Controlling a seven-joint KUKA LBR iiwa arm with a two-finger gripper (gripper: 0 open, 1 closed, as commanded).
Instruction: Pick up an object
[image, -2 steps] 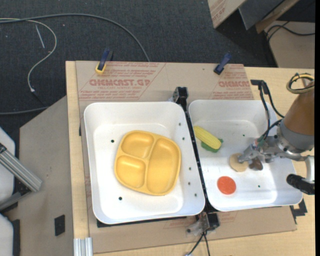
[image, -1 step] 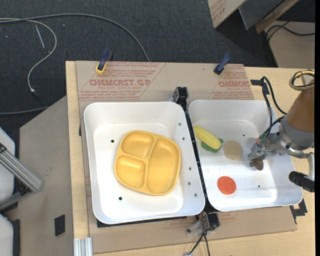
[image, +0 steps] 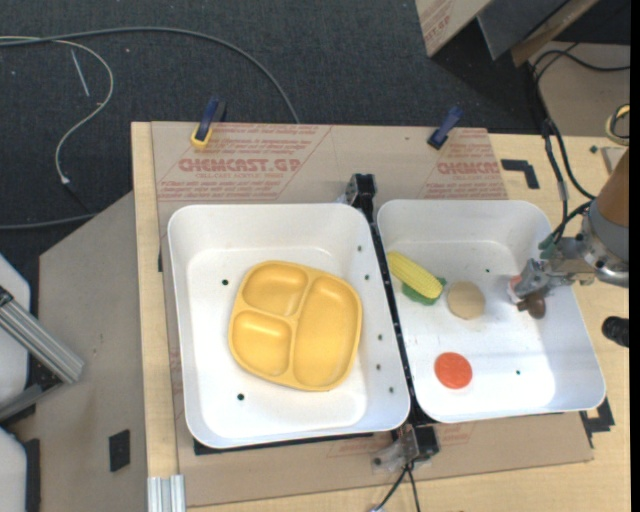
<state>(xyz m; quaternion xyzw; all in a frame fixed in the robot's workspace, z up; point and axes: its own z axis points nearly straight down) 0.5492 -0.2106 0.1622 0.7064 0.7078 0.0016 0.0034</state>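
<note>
Fingers (image: 532, 298) low over right bin (image: 570, 395), spread unclear; corn cob (image: 415, 276) nearby, long axis slanting upper-left to lower-right.

You are looking at two white bins, the left bin (image: 190, 300) and the right bin (image: 500, 225), both smooth, slightly glossy plastic. The yellow divided plate (image: 296, 325) looks like glossy moulded plastic. Under the bins, the board (image: 330, 160) appears to be matt brown cardboard with red print. The dark floor (image: 100, 160) beyond looks like rough carpet.
</note>
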